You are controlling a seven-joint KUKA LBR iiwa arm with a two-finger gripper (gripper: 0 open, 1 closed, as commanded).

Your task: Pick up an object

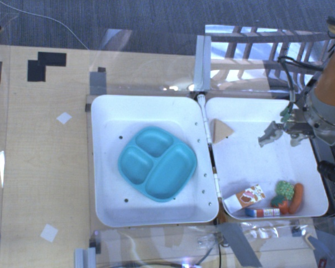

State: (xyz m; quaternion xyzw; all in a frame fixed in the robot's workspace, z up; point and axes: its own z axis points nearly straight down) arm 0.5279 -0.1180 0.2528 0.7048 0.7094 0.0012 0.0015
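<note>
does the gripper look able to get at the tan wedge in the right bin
Probably yes. The tan wedge lies alone by the right bin's left wall, nothing on it; the gripper hangs nearby over the same bin.

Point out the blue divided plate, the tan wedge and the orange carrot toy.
Blue divided plastic plate [158,163], camera view, centre ridge.
Tan triangular wedge [220,130], camera view, middle.
Orange carrot toy [297,197], camera view, body.

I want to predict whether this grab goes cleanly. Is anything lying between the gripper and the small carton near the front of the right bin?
Nothing visible does. The gripper hangs over bare white floor of the right bin, and the carton lies toward the front edge with open floor between.
</note>
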